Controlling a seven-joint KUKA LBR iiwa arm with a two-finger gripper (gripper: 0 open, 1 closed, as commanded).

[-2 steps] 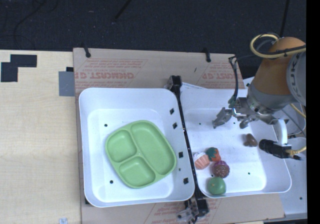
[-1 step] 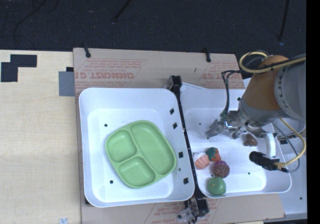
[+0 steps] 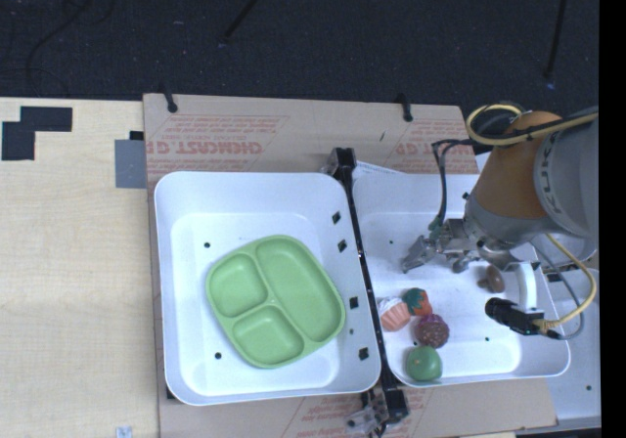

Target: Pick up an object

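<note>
A pale wooden desk [image 3: 68, 280] fills the left side of the camera view, and a brown cardboard sheet with red print [image 3: 293, 138] lies on it under both bins. The shallow white left bin [image 3: 191, 226] holds a light green plastic plate with three compartments [image 3: 274, 301], lying flat and turned at an angle near the bin's middle.

The shallow white right bin [image 3: 469, 353] sits just beside it, their walls meeting along a dark seam. The loose things that could be picked up are grouped in the lower left part of this bin. A small pink and orange cupcake-shaped toy [image 3: 393, 316] lies nearest the seam, touching a small round toy in orange, green and blue [image 3: 418, 301]. Just below these are a dark maroon knobbly ball [image 3: 431, 331] and a round green ball [image 3: 424, 365], close together. A small brown lump [image 3: 492, 279] lies apart, further right.

The metal end effector [image 3: 430, 252] hangs low over the right bin, above the cluster and to the left of the brown lump. It grips nothing visible, and I cannot tell whether it is spread or pressed together. The grey arm with its orange band [image 3: 511, 182] reaches in from the right.
</note>
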